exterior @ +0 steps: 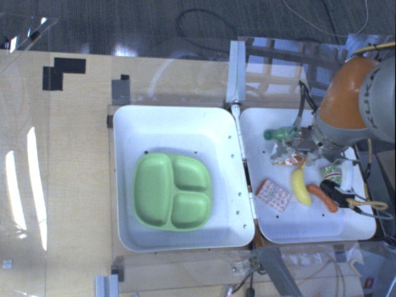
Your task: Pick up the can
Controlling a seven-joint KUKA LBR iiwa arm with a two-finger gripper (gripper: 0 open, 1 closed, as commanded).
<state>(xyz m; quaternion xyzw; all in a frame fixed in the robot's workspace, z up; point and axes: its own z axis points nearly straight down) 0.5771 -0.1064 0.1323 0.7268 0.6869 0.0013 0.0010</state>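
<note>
In the right bin (309, 228), a silvery thing with orange and red print (288, 159) lies near the middle; it looks like the can, on its side. My gripper (301, 143) hangs just above and slightly right of it, low over the bin, at the end of the grey arm with the orange band (349, 94). The arm's wrist hides the gripper's tips, and I cannot tell whether it touches the can.
The right bin also holds a green bottle (278, 133), a yellow banana (301, 187), a red-and-white checked box (273, 194), an orange carrot-like piece (323, 198) and a green-and-white packet (332, 169). A green divided plate (172, 190) lies in the left bin (173, 119).
</note>
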